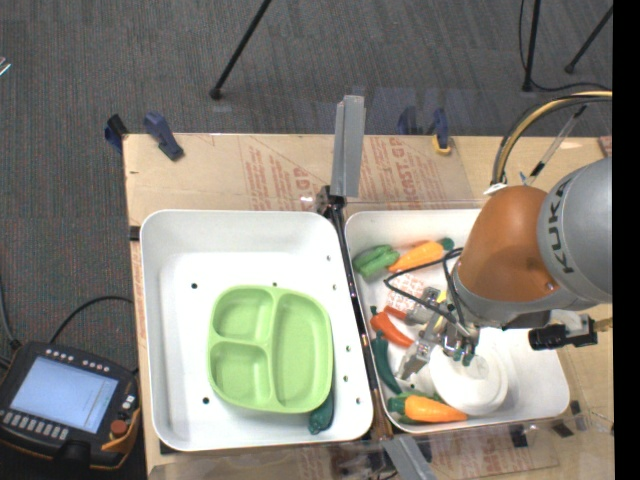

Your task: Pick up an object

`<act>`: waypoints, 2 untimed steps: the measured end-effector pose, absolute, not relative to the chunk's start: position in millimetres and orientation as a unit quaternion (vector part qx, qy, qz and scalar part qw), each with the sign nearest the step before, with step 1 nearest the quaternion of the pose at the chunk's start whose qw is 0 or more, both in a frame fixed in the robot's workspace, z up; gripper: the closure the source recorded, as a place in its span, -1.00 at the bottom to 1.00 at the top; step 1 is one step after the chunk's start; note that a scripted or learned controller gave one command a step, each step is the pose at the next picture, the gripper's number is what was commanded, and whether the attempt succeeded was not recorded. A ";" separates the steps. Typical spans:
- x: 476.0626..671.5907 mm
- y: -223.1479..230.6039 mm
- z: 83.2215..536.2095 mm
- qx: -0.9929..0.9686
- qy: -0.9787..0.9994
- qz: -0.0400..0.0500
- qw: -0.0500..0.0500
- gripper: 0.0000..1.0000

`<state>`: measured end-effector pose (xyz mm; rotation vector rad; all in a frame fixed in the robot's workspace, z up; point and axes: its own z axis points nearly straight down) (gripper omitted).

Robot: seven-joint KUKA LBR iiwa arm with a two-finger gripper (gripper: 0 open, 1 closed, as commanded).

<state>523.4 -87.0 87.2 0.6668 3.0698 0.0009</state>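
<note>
Claw (pixel 432 346) low over cluttered right bin (pixel 556 386)

Cardboard-topped bench (pixel 250 173), two white bins (pixel 165 268), perhaps clamped

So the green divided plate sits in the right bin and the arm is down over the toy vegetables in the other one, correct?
Not quite. The camera view shows the green divided plate in the left bin; the arm is down over the toy vegetables in the right bin.

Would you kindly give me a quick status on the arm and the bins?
Claw low in right bin, over white dish. Nothing seen held. Toy carrots and green pepper crowd close. Green divided plate in left bin.
</note>
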 end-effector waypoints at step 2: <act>563.4 -81.8 87.6 0.256 0.967 0.000 0.000 -1.00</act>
